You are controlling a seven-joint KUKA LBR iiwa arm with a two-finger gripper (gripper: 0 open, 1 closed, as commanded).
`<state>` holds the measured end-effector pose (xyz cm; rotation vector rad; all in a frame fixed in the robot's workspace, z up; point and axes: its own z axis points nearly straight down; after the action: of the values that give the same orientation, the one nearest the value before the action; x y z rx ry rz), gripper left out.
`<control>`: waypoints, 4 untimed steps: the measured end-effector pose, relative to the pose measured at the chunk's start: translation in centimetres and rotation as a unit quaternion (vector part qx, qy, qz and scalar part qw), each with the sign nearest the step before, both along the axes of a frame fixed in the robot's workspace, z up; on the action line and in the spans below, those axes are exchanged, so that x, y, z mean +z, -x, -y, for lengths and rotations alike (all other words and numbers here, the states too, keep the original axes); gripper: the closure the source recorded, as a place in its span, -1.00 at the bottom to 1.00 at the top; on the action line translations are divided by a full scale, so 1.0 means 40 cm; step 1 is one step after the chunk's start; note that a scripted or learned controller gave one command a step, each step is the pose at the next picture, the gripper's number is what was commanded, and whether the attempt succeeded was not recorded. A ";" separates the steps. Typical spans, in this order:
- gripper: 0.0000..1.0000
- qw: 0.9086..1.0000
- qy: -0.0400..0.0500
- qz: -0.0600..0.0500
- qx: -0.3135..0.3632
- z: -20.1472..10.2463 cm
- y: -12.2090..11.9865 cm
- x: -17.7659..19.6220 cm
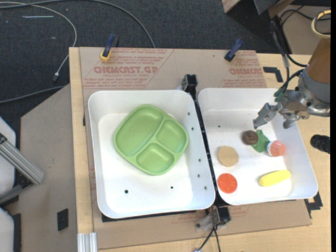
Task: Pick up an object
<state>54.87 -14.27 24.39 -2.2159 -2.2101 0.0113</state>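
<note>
So the gripper (275, 115) hung over the upper right part of the right bin (231, 101), fingers spread apart with nothing between them. Right below it, a bit toward lower left, sat a small brown round thing (250, 137), touching a green piece (260, 142) that lay next to a pink and white object (276, 149). Further down the frame were a tan disc (228, 156), an orange-red disc (227, 182) and a yellow banana-looking toy (274, 178) near the bin's lower right corner. The left bin (105, 193) just had a green divided plate (151, 139) sitting in the middle, tilted diamond-wise.
</note>
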 end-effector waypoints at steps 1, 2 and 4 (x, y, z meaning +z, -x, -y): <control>-1.00 1.000 0.001 0.006 0.001 -0.001 -0.006 0.015; -1.00 1.000 0.000 0.003 0.001 0.003 -0.009 -0.142; -1.00 1.000 0.001 0.005 0.002 -0.001 -0.023 -0.402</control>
<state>55.80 -14.22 8.31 -2.2179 -2.2192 0.0020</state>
